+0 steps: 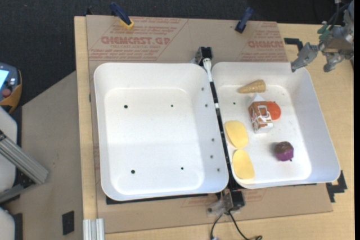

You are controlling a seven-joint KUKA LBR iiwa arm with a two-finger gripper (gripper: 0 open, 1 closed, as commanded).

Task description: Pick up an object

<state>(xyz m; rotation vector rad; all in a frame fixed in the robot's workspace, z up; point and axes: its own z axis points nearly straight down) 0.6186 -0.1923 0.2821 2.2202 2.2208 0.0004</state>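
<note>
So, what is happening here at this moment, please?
A robot arm is meant to pick up an object. Its gripper sits over the far right corner of the right bin, with its jaws open and holding nothing. Inside that bin lie a cone, a small carton, two yellow pieces and a purple object, all untouched.

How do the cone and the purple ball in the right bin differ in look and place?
The cone is tan and tapered, lying on its side; the purple ball is dark and round. The cone lies near the far edge of the right bin, while the ball sits near the front edge. The cone is longer; the ball is more compact. Both are small, lie apart from the other things, and are away from the gripper.
</note>
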